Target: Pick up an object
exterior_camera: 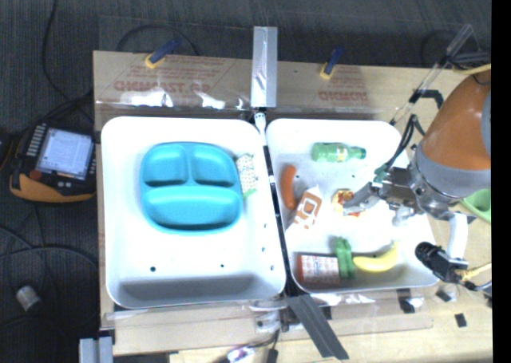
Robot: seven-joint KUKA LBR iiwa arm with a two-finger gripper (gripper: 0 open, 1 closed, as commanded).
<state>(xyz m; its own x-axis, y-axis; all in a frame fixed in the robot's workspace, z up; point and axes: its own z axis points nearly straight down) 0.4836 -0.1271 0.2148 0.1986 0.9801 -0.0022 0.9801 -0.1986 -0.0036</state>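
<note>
A grey robot arm (459, 154) with an orange band reaches in from the right over the right-hand white bin (383, 132), one of two shallow bins sitting side by side on a wooden tabletop (383, 82). Its gripper (361, 200) hangs low above the middle of that bin, fingers (355, 203) pointing toward a small orange-and-white item (343, 196) lying just beside their tips. Whether the fingers are apart or closed, and whether they touch that item, cannot be told from this slanted angle.

Scattered around the right bin: a green bottle (338, 151) lying on its side near the far wall, an orange carrot-like piece (287, 183) along the left wall, and an orange-and-white carton (306, 207) tilted just beside it. Near the front wall lie a red-labelled can (317, 268) on its side, a green piece (344, 258) touching it, and a yellow banana (377, 259) curving to the right.

The left bin (120, 218) holds a blue divided plate (192, 186), with a small speckled object (246, 172) at its right edge. Blue-and-yellow clamps (161, 53) pin the tabletop's far edge; a handheld screen (57, 158) rests on the dark carpet to the left.
</note>
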